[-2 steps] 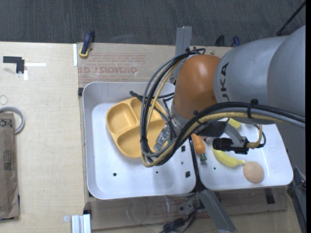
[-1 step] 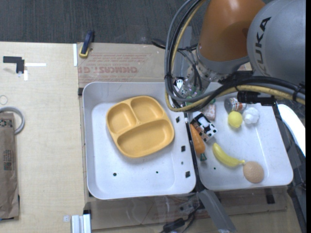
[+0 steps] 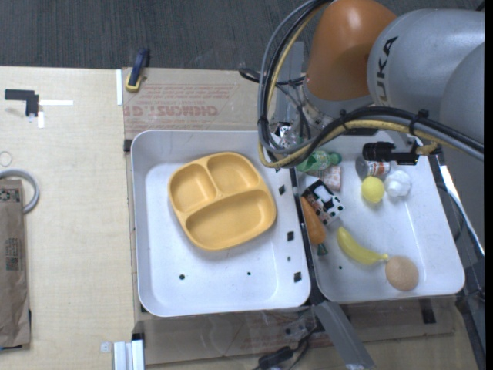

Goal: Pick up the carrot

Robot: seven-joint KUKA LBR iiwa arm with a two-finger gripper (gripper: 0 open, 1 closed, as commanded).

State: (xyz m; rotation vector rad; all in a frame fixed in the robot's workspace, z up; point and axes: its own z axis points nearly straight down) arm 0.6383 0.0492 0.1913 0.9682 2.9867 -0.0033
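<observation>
Carrot lies in the right bin, against its left wall, beside the banana. My gripper hangs just above it; what it grips I cannot tell. I judge I'm at the descent: next, close squarely on it.

Glossy white plastic bins; a matt yellow plastic divided plate; pale wood-look worktop; smooth grey arm casing.
</observation>
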